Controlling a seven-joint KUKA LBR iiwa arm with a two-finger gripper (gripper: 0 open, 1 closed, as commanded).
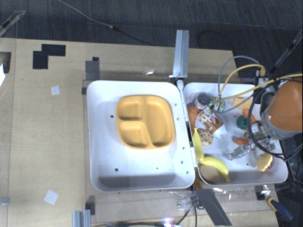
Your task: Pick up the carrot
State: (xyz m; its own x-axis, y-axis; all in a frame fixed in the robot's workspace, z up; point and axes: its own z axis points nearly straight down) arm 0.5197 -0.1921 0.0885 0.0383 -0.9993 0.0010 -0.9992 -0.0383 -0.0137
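- Camera view: two white bins; the left bin [99, 174] holds one yellow divided tray [144, 121], the right bin [279, 174] holds the clutter.
- One carrot [242, 141], small and orange, lies mid-right bin, just beside the gripper [239, 151], whose state cannot be told.
- One banana [213, 163], one snack packet [208, 121], one green piece [242, 122] lie nearby.
- Packet writing is unreadable.

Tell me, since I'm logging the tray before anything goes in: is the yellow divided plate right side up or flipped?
Right side up. The yellow divided plate lies flat in the left bin, its three compartments facing up with raised dividers visible between them.
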